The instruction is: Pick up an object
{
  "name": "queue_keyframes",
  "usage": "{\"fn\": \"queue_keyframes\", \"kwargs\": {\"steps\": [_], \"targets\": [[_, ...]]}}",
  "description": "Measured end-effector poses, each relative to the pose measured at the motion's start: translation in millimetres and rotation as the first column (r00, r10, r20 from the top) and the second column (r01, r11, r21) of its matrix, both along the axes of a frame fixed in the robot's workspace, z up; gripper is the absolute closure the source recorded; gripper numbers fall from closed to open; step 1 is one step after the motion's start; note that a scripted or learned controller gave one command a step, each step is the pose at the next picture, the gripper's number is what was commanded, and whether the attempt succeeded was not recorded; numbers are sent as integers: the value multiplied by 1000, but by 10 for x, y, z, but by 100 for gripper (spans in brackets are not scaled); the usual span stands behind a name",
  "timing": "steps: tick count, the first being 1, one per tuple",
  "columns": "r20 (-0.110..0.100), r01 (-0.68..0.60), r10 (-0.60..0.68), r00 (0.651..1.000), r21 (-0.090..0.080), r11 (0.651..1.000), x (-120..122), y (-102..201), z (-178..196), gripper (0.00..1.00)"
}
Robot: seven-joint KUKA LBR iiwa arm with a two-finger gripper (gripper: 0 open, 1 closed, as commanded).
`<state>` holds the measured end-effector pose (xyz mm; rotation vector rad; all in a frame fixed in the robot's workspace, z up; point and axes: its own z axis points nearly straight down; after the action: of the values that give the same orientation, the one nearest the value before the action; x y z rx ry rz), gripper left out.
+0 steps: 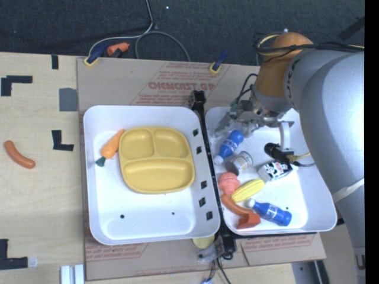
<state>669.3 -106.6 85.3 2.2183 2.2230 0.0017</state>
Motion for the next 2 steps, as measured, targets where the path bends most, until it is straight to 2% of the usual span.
{"fn": "queue_keyframes", "kwargs": {"steps": [1,2], "targets": [[0,1,-1,1000,-2,1000,-125,54,3,0],[-1,0,0,1000,0,1000,-3,24,0,0]]}}
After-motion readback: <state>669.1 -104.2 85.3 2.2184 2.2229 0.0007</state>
